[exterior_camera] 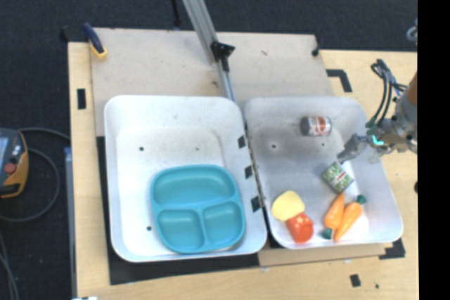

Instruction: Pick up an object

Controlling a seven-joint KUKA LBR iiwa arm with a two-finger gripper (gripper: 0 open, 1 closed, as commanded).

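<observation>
The right bin [281,130] holds a small can [316,126] lying on its side near the back and a green carton [337,177] right of centre. Towards the front lie a yellow piece [287,205], a red pepper [300,227] and two orange carrots [344,216]. My gripper [360,151] reaches in over the bin's right rim, just above and right of the green carton and right of the can. Its two fingers stand spread with nothing between them. The arm's wrist [401,126] is cut off at the right.
A blue divided plate [198,208] lies at the front of the left bin [140,130]. A grey metal pole [197,7] slants from the back down to the seam between the bins. Cables hang by the arm at the far right.
</observation>
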